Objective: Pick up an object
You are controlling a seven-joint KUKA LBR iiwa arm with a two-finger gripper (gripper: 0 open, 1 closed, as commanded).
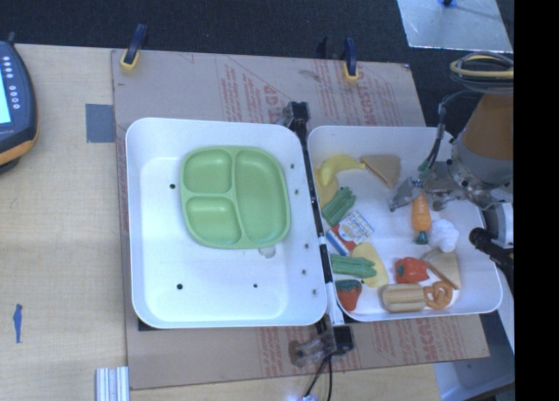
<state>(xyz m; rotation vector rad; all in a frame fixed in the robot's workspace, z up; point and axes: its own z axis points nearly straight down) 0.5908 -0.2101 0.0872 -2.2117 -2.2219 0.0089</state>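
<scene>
carrot (421, 215): orange, green tip | upright | below tool (420, 191)

Arm (489, 141) cut off at right edge; hand (417, 194) fingers' state unclear, small items in right bin (489, 303) blurry.

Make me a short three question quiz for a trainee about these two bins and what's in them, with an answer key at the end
1. True or false: the green divided plate lies in the left bin.
2. Which bin holds the toy food pile? A) left bin B) right bin C) both
3. Fill in: the yellow banana lies near the right bin's far ____ corner, as the camera sees it.

Key:
1. True.
2. B. The banana, the carrot, the hot dog and the rest all lie in the right bin.
3. Left, close to the divider between the bins.
</scene>
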